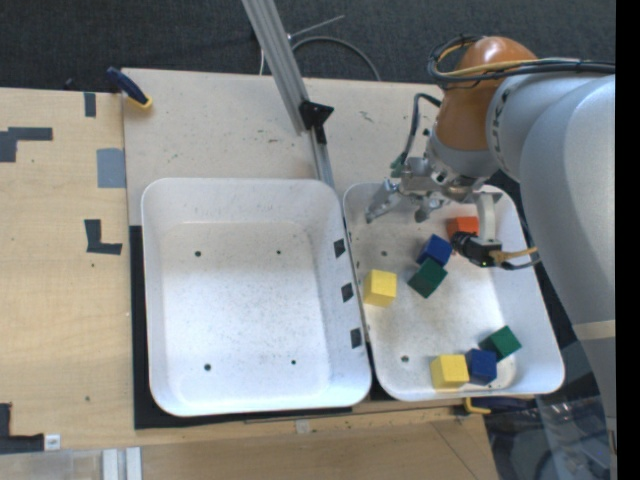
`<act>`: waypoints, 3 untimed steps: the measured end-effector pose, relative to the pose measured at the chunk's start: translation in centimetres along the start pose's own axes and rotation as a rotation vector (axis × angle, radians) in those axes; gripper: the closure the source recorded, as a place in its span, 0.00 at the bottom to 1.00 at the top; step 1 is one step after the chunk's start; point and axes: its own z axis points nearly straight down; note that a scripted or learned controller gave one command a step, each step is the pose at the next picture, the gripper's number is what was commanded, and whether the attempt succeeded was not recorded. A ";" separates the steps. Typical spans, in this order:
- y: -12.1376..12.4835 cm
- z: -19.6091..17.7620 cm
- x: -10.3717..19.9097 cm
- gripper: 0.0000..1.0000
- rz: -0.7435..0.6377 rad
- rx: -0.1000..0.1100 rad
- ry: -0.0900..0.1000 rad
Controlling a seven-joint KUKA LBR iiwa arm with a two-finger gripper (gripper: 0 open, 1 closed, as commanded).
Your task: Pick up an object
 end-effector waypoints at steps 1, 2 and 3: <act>0.2 -1.5 0.1 1.00 -0.002 -0.006 0.000; 0.3 -7.9 0.1 1.00 0.000 -0.014 0.000; 0.3 -11.0 0.2 1.00 0.000 -0.011 0.000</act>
